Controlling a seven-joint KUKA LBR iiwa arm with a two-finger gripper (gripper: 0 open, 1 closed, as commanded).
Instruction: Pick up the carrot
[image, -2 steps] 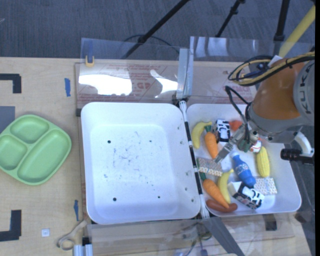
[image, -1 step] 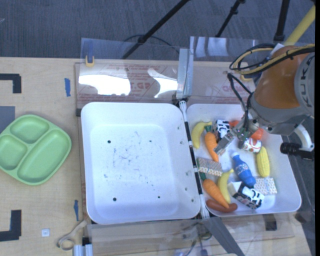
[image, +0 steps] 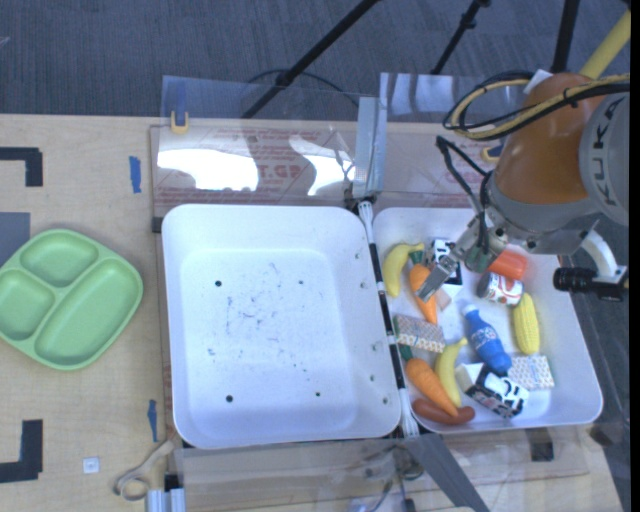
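Note:
Two orange carrots lie in the right bin (image: 585, 385). The upper carrot (image: 428, 303) rests near the bin's left wall, beside a yellow banana (image: 398, 264). The lower carrot (image: 426, 381) lies near the front left corner, above a red sausage (image: 441, 413). My gripper (image: 436, 279) reaches down from the right and sits right over the top end of the upper carrot, hiding part of it. I cannot see anything lifted off the bin floor.
The right bin is crowded: a blue bottle (image: 487, 340), corn cob (image: 525, 323), second banana (image: 450, 366), snack bar (image: 421, 333), orange-and-white item (image: 508, 277), black-and-white toy (image: 496, 394). The left bin (image: 270, 320) adjoins it. A green divided plate (image: 65, 297) sits far left.

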